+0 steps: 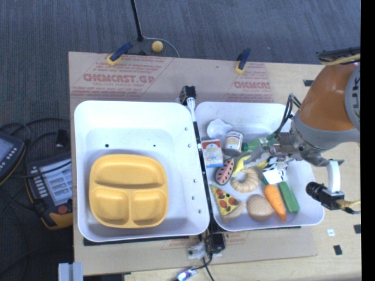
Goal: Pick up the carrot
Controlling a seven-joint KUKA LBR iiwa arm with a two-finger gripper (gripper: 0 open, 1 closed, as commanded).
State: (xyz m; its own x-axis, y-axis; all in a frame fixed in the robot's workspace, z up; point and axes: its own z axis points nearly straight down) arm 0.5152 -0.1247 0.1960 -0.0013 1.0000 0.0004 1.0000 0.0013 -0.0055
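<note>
The orange carrot [275, 201] lies in the right bin [304, 218], near its front right corner, with its tip pointing toward the front. A green block [289, 196] lies along its right side and a brown bread roll [259, 207] sits to its left. My gripper [273, 158] hangs over the middle of the right bin, a little behind the carrot and apart from it. A small white and black piece [273, 174] lies just below the gripper.
The right bin also holds a bagel [245, 181], a pizza slice [225, 199], a pink hot dog [224, 170], a small can [233, 140], a carton [212, 153] and a green item [255, 145]. The left bin [135, 122] holds a yellow divided plate [129, 189].
</note>
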